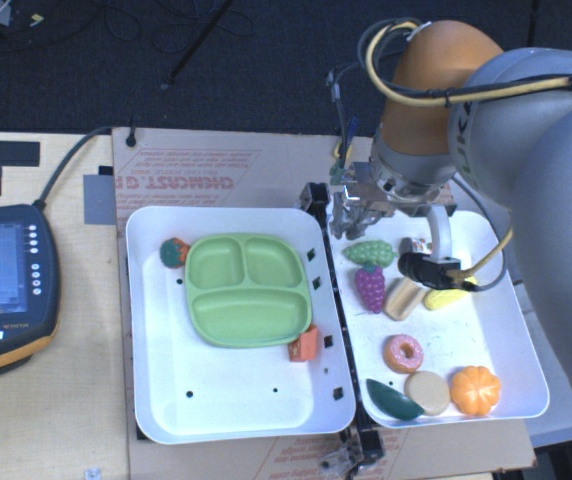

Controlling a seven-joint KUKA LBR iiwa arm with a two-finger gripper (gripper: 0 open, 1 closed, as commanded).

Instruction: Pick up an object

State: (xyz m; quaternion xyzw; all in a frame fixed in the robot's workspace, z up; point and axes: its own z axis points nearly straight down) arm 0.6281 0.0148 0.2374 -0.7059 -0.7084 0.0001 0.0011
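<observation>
Your tool (354, 218) hangs over the upper left corner of the right-hand white bin (526, 353), just above the bumpy green plastic vegetable (369, 253), but you cannot tell from this angle how it is set or whether it touches anything. Just below the vegetable lies a purple plastic grape bunch (370, 287), with a tan bread-shaped piece (402, 298) beside it and a yellow piece (444, 299) further right. Lower down sit a pink-iced doughnut (403, 352), a beige round disc (427, 391), a dark green leaf-shaped piece (393, 399) and an orange pumpkin (475, 390). The left-hand white bin (156, 368) holds a pale green divided plate (246, 290). On the worktop (76, 388) to your left rests a pendant with a lit screen (1, 283).
</observation>
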